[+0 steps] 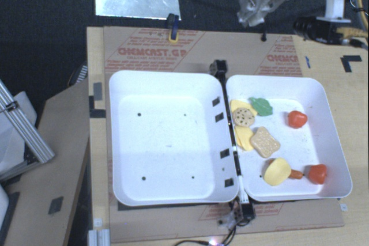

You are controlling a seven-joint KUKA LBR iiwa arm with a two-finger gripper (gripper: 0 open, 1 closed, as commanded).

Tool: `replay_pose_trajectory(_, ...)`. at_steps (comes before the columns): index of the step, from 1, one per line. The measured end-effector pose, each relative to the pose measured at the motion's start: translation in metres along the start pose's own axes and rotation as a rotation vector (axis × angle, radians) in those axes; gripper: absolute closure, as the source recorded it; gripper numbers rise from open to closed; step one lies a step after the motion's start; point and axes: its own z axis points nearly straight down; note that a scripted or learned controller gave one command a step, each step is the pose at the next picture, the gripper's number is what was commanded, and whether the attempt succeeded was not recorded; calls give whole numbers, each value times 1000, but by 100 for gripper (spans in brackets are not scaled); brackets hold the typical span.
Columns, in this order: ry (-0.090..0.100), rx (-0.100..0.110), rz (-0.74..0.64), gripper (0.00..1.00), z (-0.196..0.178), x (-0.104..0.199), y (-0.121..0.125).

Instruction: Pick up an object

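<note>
**Claw high beyond the right bin**

Claw [253, 6] hangs at the far side, above the bench edge past the right bin [331, 124]; it is blurred and I cannot tell its state. Nothing sits in it. In that bin lie a cookie [243, 117], green piece [261, 106], cracker [265, 142], red piece [297, 118], yellow piece [277, 171] and another red piece [317, 173]. Left bin [167, 141] adjoins it.

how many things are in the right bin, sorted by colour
Right bin:
Yellow: 3 (piece at the divider, piece below it, rounded piece)
Red or orange-red: 2 (upper one, lower one with an orange end)
Tan: 2 (chip cookie, cracker)
Green: 1 (leafy piece)
Total: 8
</note>
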Motion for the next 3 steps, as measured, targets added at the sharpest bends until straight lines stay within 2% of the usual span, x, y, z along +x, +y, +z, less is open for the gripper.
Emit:
replay_pose_trajectory(1,1,-1,-1,100,0,22,-68)
replay_pose_trajectory(2,0,-2,1,100,0,43,-108)
replay_pose_trajectory(3,-2,-4,13,100,-1,-53,-107)
